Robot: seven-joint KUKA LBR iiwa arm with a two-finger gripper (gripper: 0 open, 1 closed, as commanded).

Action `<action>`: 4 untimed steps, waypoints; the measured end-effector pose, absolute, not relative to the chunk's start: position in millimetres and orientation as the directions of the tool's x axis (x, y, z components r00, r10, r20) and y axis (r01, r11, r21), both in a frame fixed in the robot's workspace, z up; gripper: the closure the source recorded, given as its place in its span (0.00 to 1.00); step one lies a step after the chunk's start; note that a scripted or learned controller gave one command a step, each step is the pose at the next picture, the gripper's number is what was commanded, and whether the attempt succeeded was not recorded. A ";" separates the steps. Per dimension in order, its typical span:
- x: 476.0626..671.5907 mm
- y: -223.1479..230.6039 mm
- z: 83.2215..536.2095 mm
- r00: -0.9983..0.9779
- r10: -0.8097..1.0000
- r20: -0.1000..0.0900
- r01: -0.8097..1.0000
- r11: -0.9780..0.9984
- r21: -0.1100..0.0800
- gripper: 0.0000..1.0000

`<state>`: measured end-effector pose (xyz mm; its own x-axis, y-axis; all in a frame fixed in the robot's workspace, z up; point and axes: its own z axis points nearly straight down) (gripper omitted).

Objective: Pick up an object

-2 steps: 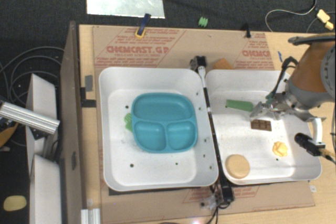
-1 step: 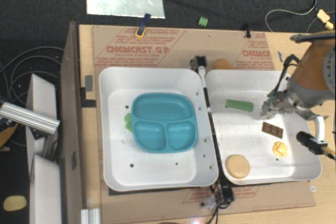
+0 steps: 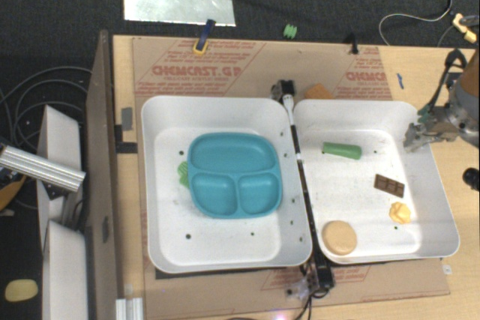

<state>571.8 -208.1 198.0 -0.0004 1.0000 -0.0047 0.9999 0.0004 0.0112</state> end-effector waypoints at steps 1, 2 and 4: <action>605.1 -206.0 183.9 -0.005 1.000 -0.002 1.000 0.005 0.006 1.00; 657.5 -205.7 169.1 -0.007 1.000 -0.001 1.000 0.007 0.006 1.00; 595.9 -206.2 85.1 0.000 1.000 0.002 1.000 0.000 -0.007 0.00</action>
